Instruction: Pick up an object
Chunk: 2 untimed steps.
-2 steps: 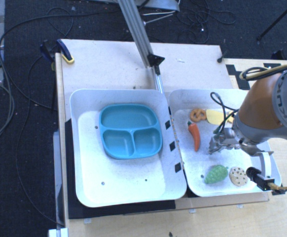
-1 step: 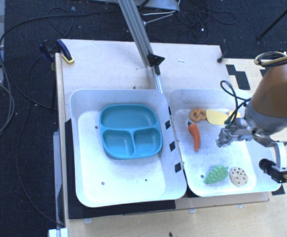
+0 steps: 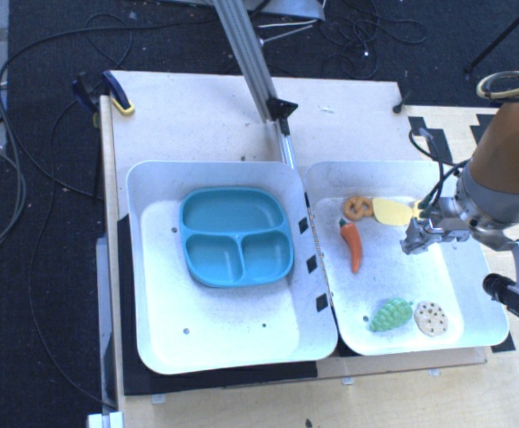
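The flat yellow plastic slice (image 3: 391,210) lies near the top of the right white bin (image 3: 473,333), touching a small brown pretzel toy (image 3: 358,207). Just beside its right tip hangs the gripper (image 3: 417,236); whether the jaws are spread or pressed together I cannot tell. An orange carrot toy (image 3: 353,246) sits left, a green grape cluster (image 3: 390,315) and speckled cookie (image 3: 431,318) below. A clean pick probably needs centring over the slice, clear of the pretzel.
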Motion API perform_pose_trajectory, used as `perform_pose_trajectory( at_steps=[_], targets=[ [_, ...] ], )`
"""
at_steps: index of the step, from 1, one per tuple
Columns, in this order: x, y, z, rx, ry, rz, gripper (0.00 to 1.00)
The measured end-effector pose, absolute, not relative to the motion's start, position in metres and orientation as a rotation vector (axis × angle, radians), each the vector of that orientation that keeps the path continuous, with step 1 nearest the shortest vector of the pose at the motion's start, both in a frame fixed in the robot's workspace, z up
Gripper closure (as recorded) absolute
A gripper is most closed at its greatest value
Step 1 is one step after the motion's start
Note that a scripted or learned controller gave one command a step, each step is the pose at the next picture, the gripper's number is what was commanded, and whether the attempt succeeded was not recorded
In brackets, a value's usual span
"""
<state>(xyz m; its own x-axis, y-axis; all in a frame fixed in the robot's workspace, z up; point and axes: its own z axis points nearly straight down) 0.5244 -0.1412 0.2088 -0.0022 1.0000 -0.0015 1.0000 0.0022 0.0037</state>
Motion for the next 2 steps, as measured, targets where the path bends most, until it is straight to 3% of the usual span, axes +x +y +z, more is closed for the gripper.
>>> perform_pose_trajectory(
  at_steps=[1, 2],
  targets=[
    [0.525, -0.141, 0.261, 2.216, 2.221, 0.003, 1.0],
    [0.554, -0.09, 0.249, 2.213, 2.228, 0.002, 1.0]
  ],
)
